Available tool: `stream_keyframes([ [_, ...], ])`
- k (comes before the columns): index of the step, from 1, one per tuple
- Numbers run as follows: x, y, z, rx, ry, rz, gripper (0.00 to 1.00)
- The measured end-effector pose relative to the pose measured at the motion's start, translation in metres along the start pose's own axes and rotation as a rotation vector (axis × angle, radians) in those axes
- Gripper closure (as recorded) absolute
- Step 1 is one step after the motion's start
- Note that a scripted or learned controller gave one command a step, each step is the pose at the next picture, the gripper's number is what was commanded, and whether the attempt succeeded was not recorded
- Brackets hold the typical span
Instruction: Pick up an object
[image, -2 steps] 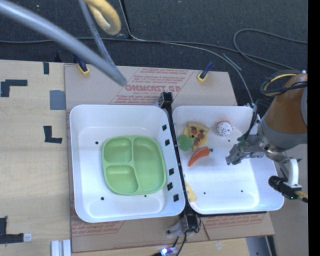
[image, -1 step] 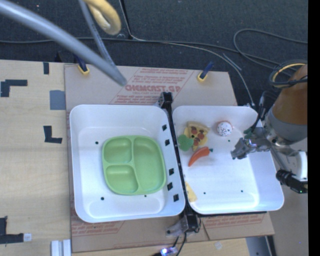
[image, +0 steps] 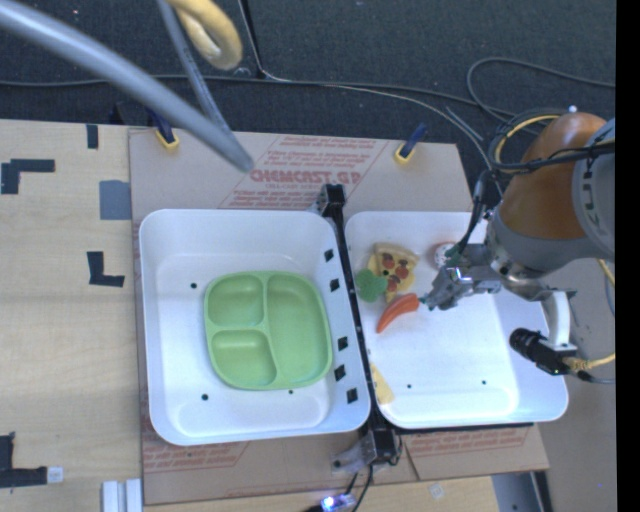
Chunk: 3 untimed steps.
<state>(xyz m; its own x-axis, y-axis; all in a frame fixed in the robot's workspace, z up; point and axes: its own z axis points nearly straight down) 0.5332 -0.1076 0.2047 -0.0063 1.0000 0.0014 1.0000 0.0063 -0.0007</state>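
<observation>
Jaws (image: 437, 298) beside tapered orange carrot (image: 397, 311), grip state unclear, glossy green divided plate (image: 267, 330)

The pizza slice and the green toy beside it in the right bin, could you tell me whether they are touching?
Touching. In the camera view the pizza slice overlaps the green toy's upper edge, with no white bin floor between them.

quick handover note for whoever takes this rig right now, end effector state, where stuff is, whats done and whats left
End effector: low over the right bin, just right of the orange carrot; nothing seen held.
Right bin: carrot, pizza slice, green piece near the left wall; a small yellow item at the lower left.
Left bin: green divided plate.
Done: approach only.
Left: grasp and lift an object, probably the carrot.
</observation>
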Motion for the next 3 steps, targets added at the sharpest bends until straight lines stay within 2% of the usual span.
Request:
stream_keyframes([
  [1,0.054,0.004,-0.013,-0.001,0.000,-0.001,1.00],
  [2,0.107,0.021,-0.007,0.001,0.000,-0.001,1.00],
  [3,0.157,0.023,-0.002,0.002,-0.001,0.000,1.00],
])
